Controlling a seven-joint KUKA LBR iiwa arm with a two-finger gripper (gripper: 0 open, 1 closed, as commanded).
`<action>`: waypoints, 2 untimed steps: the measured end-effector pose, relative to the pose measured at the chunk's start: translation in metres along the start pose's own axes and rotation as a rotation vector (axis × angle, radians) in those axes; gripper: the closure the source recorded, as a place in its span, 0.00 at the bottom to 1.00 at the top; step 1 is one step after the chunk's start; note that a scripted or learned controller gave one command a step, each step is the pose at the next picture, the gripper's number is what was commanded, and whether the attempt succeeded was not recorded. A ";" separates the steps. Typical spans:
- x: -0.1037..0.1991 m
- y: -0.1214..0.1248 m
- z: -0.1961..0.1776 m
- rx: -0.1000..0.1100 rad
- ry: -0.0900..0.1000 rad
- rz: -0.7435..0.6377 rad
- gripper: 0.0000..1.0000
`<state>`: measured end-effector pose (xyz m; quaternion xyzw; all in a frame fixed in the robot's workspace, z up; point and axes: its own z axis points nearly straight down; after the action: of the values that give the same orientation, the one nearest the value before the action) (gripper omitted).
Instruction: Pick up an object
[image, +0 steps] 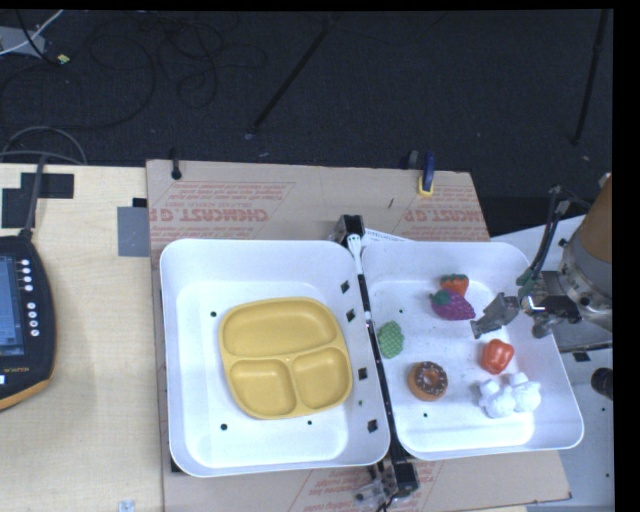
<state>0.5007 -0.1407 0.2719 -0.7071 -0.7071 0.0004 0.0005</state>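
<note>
My gripper (512, 322) hangs over the right side of the right bin (560, 425), reaching in from the right edge. A small red pepper-like toy (497, 354) lies on the bin floor just below it in the view; I cannot tell whether they touch. Left of the gripper lie a purple grape bunch (453, 306) and a red toy with a green top (455, 284). A brown donut (428, 380), a green leafy piece (389, 339) and a white lumpy object (508, 395) also lie in this bin.
The left bin (190, 300) holds a yellow divided plate (285, 357). A black divider rail (362, 330) runs between the bins. A handheld control pendant (20, 320) lies at the far left on the bench.
</note>
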 end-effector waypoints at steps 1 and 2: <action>-0.037 -0.029 0.130 0.015 0.004 0.004 0.00; -0.073 0.024 0.186 -0.004 -0.002 0.001 0.00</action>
<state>0.5241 -0.2135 0.0861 -0.7073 -0.7069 -0.0001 -0.0016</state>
